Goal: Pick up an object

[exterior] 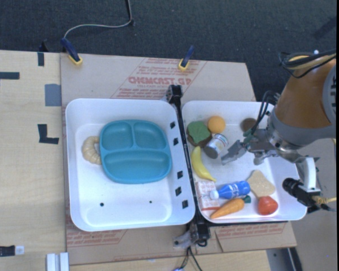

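The right bin (237,109) holds a green lump (198,131), an orange ball (216,123), a small metal can (216,145), a banana (200,164), a blue bottle (231,190), a carrot (229,208), a red tomato (267,206), a slice of bread (261,183) and a brown piece (248,124). My gripper (247,154) hangs over the middle of this bin, just right of the can and above the bread. It is open, with bare bin floor between its fingers. Nothing is held.
The left bin (79,196) carries a blue divided plate (135,151) and a pale knobbly item (90,149) at its left. A printed packet (205,193) lies under the bottle. A black divider (181,151) separates the bins. The arm body (305,106) covers the right bin's far right.
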Robot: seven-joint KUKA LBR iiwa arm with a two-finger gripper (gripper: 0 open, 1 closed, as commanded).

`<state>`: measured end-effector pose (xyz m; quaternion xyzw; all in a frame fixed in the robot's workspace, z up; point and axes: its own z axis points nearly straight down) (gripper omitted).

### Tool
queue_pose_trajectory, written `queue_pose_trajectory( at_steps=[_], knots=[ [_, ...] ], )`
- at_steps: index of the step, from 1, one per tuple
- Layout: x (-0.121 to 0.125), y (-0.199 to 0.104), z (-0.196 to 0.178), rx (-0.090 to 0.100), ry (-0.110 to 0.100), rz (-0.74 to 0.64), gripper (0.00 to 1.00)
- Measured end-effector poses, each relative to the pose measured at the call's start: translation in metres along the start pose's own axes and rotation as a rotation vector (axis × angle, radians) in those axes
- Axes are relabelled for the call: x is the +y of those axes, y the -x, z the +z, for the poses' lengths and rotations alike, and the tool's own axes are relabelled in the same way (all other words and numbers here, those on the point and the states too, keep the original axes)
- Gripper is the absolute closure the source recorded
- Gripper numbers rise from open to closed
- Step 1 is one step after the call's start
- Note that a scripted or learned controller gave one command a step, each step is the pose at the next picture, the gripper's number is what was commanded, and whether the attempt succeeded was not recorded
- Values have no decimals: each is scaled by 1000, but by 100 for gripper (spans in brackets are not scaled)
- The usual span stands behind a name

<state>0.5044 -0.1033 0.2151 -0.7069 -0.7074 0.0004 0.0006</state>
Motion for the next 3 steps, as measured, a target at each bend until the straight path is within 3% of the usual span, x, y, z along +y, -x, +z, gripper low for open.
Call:
queue_pose_trajectory(
  at_steps=[1,2,3],
  knots=[
    [101,-6,65,1,-2,-1,0],
    [160,9,126,0,10,-1,0],
    [162,8,113,-2,18,-3,100]
  ],
)
